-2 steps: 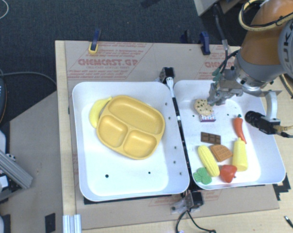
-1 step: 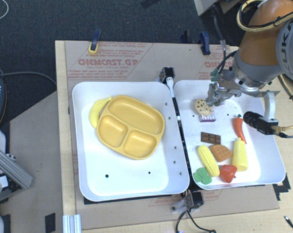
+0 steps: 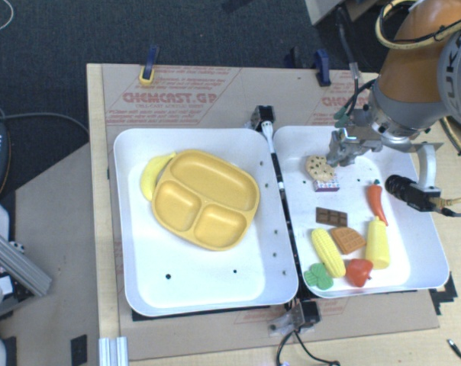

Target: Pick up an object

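Observation:
The right bin (image 3: 414, 277) holds several toy foods. A beige dotted cookie (image 3: 317, 165) lies at the bin's upper left, on a small pink-edged piece (image 3: 327, 184). Below are a brown chocolate bar (image 3: 331, 217), a yellow corn cob (image 3: 327, 252), an orange waffle (image 3: 347, 239), a yellow fruit (image 3: 378, 242), a carrot (image 3: 376, 200), a red piece (image 3: 358, 271) and a green piece (image 3: 317, 276). My gripper (image 3: 343, 152) hangs low over the bin's upper part, just right of the cookie. Nothing shows as held in it.
The left bin (image 3: 139, 277) holds a yellow divided tray (image 3: 204, 198) lying on a yellow plate (image 3: 149, 177). A black part on the arm (image 3: 410, 191) sticks out over the right bin's right side. Blue clamps (image 3: 149, 65) stand at the board's back edge.

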